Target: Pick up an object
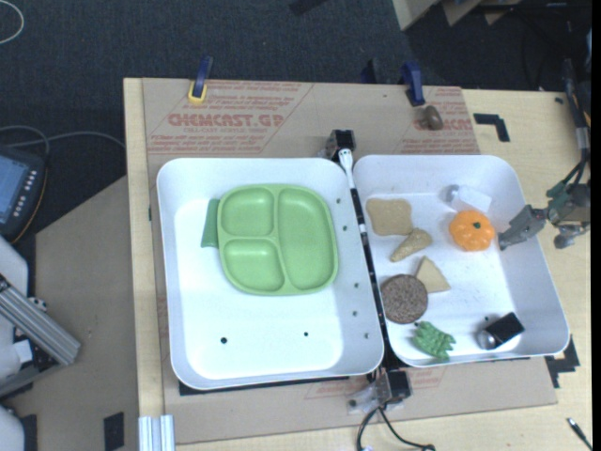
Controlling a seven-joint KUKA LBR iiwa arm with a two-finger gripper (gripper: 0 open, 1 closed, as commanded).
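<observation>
The worktop (150,158) held two white bins side by side. The left bin (188,327) had a big green plate (278,239) with three parts in it. The right bin (526,280) held the small things: a tan square piece (389,216), a round brown cookie (405,298), two tan wedge pieces (411,244) and (432,275), a green leafy toy (433,339), a little black block (502,331), and an orange pumpkin (471,230).

The gripper (521,225) sat at the right rim of the right bin, with one grey finger reaching in over the edge. Nothing was between the fingers, so it held nothing; whether they were spread or pressed together could not be told.

The pumpkin was the closest thing. It lay just to the left of the fingers, near them but not touching. It was round, so it had no long side to line up with. The gripper would likely need to go a bit left and down to reach it.
</observation>
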